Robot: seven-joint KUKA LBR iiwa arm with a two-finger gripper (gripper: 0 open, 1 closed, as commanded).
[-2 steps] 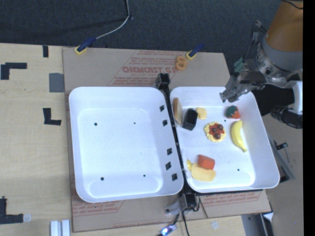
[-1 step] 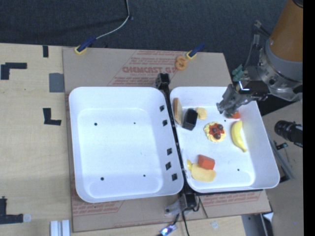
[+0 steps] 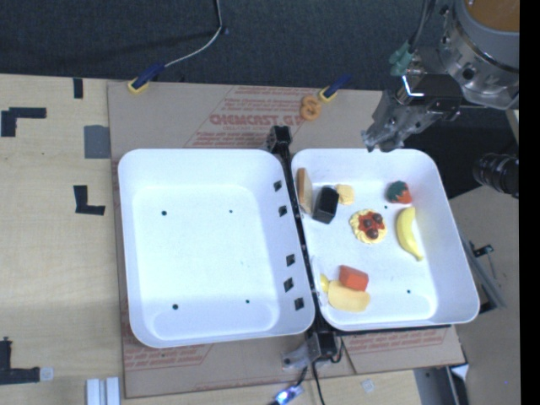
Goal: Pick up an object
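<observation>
My gripper hangs above the far edge of the right bin, with nothing between its fingers. In that bin lie a yellow banana, a red and green strawberry, a small tart with red topping, a black block, a small yellow piece, a tan slice against the left wall, and an orange-red block resting on a yellow piece. All of these sit below and to the front of the gripper.
The left bin sits beside the right one, joined by a black hinge strip. An orange ring lies on the cardboard behind the bins. A cable trails across the dark backdrop.
</observation>
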